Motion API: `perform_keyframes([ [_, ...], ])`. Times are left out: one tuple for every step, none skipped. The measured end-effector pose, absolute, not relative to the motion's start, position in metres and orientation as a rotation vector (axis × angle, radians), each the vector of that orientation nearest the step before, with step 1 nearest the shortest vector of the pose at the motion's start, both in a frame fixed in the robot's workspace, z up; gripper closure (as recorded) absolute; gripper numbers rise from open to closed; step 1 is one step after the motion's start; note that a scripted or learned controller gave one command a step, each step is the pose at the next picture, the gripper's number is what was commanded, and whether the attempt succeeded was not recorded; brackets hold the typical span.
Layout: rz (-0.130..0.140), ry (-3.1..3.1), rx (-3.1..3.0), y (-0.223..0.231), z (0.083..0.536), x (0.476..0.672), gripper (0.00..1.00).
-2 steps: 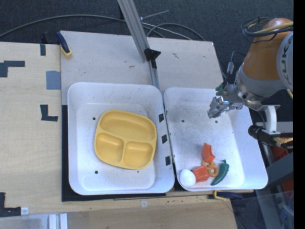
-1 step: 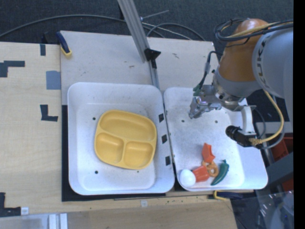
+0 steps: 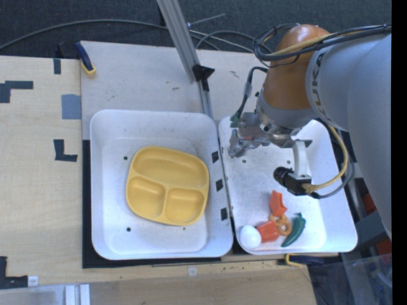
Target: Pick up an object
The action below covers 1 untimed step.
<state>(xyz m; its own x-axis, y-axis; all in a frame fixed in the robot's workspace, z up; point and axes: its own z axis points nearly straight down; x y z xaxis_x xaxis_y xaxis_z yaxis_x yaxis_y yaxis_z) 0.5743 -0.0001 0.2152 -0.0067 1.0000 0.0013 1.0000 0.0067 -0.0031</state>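
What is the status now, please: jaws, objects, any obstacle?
Gripper over right bin's far left corner, nothing seen held. Toys clustered at near edge, untouched. Yellow tray in left bin.

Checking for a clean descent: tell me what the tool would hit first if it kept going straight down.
Most likely the bare floor of the right bin. The tool points down near that bin's upper left corner, well clear of the toys at the near end. Its height above the floor is unclear.

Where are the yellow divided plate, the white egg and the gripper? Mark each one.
yellow divided plate [image 3: 168, 185]: camera view, on the ridge where its three compartments meet.
white egg [image 3: 250, 236]: camera view, on the middle of its shell.
gripper [image 3: 236, 146]: camera view, at the fingertip end, above the right bin.
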Motion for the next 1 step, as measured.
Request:
perform_keyframes([
  [0.000,-2.228,-2.212,0.0534,0.2141,0.5726,1.00],
])
